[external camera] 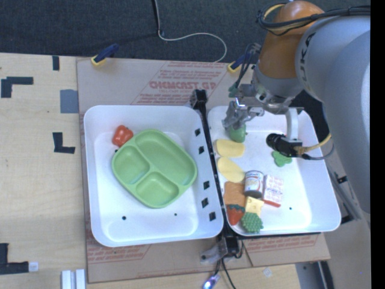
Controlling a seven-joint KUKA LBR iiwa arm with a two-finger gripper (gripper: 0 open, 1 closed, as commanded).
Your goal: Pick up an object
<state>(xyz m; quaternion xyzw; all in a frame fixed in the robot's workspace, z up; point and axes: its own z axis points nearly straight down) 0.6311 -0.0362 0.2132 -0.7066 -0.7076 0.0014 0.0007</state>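
1. Down at the bottom edge of the frame, a cable (219, 264) trails off below the seam between the two bins.
2. Just above it, low in the right bin (313, 212), a cluster: a green broccoli piece (251, 222), a yellow block (254, 206) touching it, an orange slab (234, 194) beside them, a small red bit (234, 213) under that.
3. A can (254, 183) sits just right of the slab, against a red-and-white packet (274, 191).
4. Up the bin's left side, two pale yellow pieces (229, 159) lie one above the other.
5. Over to the left bin (102, 218): a green tray (154, 168) with three compartments lies tilted across the middle, a red piece (121, 135) touching its upper-left rim.
6. Now the arm (313, 47), in from the upper right, orange band on show.
7. The gripper (236, 120) is down at the upper left of the right bin, its tips right at a green item (236, 135), just above the upper yellow piece.
8. Pinching it or only touching? Cannot tell; the claw's state is hidden from this angle.
9. Another green scrap (280, 158) lies mid-bin, beside a black fitting (280, 143) on the arm.
10. Cardboard (174, 83) lies under both bins.
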